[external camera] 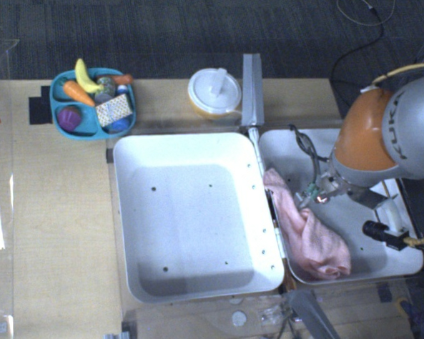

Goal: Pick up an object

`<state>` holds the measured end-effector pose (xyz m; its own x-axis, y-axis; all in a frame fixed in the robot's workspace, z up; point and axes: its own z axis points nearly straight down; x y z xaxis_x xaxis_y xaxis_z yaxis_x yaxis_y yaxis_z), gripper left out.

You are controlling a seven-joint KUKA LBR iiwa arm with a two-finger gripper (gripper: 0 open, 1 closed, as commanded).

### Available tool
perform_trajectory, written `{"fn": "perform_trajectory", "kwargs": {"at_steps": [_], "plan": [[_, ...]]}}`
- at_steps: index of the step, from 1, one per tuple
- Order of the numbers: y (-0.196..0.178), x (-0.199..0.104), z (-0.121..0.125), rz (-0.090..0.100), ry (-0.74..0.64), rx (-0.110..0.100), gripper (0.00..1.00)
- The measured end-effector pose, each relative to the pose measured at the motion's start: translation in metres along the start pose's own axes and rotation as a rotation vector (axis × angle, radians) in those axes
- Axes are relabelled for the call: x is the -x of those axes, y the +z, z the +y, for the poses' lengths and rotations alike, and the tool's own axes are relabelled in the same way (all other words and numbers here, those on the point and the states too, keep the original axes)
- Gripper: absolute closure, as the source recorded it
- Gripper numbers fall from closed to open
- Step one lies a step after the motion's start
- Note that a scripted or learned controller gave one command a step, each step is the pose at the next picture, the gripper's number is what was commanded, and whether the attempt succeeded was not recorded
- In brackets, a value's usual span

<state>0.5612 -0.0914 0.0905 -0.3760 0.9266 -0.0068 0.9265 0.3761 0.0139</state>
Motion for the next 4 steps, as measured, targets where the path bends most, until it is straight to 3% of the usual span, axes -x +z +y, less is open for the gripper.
{"fn": "perform_trajectory", "kwargs": {"at_steps": [1, 2, 3, 4], "plan": [[-0.063, 0.037, -0.035, 0.001, -0.102, -0.004, 0.00], [-0.003, 0.014, -0.006, -0.003, -0.231, 0.002, 0.00], [-0.015, 0.013, -0.001, -0.004, -0.231, 0.011, 1.00], [-0.095, -0.006, 0.054, 0.002, 0.090, -0.005, 1.00]]}}
